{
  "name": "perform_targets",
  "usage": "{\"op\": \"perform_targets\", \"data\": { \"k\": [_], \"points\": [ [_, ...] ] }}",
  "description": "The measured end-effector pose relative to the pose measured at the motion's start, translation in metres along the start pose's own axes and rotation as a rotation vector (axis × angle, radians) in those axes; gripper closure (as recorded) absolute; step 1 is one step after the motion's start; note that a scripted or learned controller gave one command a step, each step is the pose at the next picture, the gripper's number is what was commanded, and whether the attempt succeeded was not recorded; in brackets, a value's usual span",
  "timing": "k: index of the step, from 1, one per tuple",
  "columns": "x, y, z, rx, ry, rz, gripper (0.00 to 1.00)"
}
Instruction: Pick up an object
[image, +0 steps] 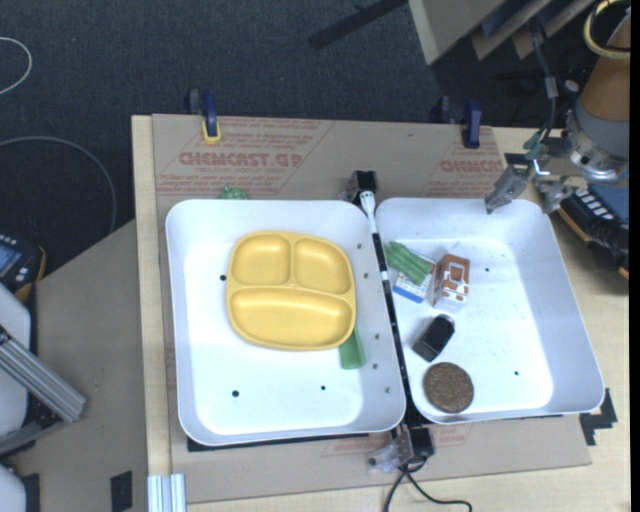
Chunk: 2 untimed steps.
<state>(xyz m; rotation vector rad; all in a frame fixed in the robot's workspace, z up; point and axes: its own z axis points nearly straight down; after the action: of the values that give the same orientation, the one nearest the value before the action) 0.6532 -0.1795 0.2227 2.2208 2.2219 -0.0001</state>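
Note:
The right bin (560, 330) holds a green packet (407, 261), a small blue and white item (407, 291), a brown and white box (452, 278), a black block (434, 337) and a round brown disc (448, 386). My gripper (521, 199) hangs over the bin's far right corner, well away from these objects. It looks open, with nothing between its fingers. One finger (497, 198) points down toward the bin's back rim.
The left bin (200, 380) carries a yellow divided plate (292, 290), and a green stick (350, 351) lies at the plate's lower right edge. A small green piece (233, 193) rests on the board behind the left bin. Clamps (209, 118) hold the board's far edge.

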Motion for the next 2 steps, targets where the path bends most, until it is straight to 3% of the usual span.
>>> {"op": "perform_targets", "data": {
  "k": [1, 2],
  "points": [
    [-0.037, -0.062, 0.129, 0.001, 0.006, -0.003, 0.0],
    [0.073, -0.174, 0.074, 0.008, 0.008, -0.006, 0.0]
  ]
}}
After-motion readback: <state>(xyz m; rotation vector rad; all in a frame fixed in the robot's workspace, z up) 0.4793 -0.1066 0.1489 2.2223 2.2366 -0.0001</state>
